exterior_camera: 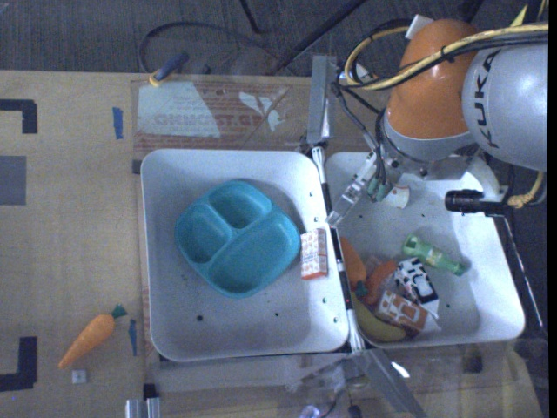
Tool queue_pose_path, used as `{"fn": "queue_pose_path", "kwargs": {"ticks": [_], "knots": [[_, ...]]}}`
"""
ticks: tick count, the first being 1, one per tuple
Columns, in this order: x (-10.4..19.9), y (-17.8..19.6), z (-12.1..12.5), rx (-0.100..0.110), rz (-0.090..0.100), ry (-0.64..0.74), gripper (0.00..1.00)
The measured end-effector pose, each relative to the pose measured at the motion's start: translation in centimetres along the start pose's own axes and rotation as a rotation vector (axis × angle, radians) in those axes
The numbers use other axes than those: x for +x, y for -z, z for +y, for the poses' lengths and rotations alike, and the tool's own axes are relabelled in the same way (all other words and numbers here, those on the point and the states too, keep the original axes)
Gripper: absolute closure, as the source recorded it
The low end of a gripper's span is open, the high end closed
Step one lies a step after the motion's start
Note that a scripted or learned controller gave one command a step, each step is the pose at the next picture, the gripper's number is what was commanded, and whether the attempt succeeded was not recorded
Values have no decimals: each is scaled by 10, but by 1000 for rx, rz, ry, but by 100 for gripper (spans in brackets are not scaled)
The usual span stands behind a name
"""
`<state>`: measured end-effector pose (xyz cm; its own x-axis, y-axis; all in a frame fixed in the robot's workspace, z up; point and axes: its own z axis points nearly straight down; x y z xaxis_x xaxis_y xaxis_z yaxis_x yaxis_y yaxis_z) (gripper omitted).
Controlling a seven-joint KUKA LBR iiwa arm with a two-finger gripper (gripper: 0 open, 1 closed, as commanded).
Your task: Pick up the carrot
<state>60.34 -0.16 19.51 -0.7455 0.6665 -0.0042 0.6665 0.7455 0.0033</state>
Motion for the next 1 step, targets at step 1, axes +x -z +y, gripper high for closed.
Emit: {"fn": "queue_pose_path", "kwargs": {"ticks": [1], "knots": [[-34,48,-64,0,-2,124,0]]}}
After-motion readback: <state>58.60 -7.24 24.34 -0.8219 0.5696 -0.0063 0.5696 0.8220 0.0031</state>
